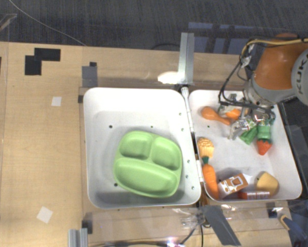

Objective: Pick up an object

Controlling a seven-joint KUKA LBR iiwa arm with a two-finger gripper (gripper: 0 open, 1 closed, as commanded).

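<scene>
The right bin (290, 153) holds several toy foods. My gripper (245, 123) hangs low over the bin's back part, beneath the orange band of the arm (277, 68). Right beside it lie a green piece (250, 134) and a red-orange vegetable with a green top (265, 140). An orange gourd-shaped piece (215, 114) lies just left of the gripper. Nearer the front are a corn cob (206, 147), a carrot (210, 178), a small brown box (232, 184) and a tan wedge (267, 181).
The left bin (100, 138) carries a green divided plate (148, 162). A metal divider (191, 138) runs between the bins. A grey post (186, 60) stands behind them. Black cables (231, 84) loop off the wrist.
</scene>
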